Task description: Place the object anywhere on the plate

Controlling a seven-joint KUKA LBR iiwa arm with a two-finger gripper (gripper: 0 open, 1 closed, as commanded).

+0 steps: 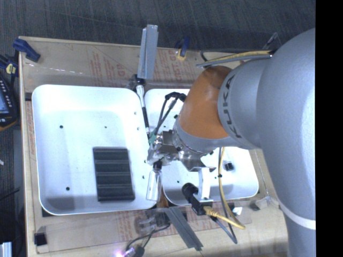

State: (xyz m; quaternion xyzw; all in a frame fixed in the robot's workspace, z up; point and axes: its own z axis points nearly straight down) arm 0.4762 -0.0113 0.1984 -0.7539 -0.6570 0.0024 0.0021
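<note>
white bins, black ribbed plate — orange-banded arm

The big grey KUKA arm comes in from the right and fills much of that side, its broad rounded link bending down over the bench. An orange band wraps the arm just above the wrist. Below it the metal wrist assembly and the two-finger gripper point toward the left and downward. Black and yellow cables hang from the wrist.
</note>
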